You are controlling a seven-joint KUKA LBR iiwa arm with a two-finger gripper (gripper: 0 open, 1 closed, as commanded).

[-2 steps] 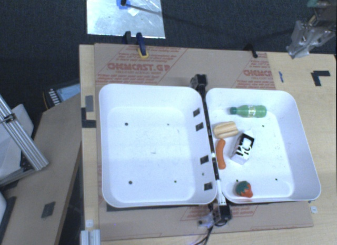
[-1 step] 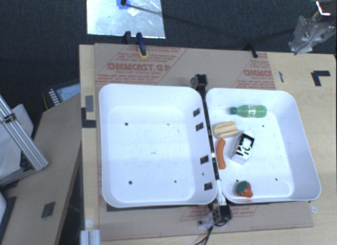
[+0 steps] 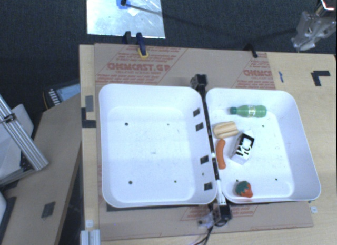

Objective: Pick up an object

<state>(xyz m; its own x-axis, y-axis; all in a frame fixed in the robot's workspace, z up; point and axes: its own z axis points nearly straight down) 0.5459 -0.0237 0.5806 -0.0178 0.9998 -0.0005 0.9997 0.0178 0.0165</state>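
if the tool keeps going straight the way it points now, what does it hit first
The tool hangs off the bench's far right corner and seems to point down. Going straight, it would likely meet the bench edge or dark floor, not the bin items. Depth is unclear.

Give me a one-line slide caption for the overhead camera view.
Right bin holds a green bottle, bun, sausage, carton and strawberry.

arm: reaches in at the top right, past the counter's (image 3: 174,59) far right corner
hand (image 3: 311,32): raised, pointing down-left, blurred
grip: unclear
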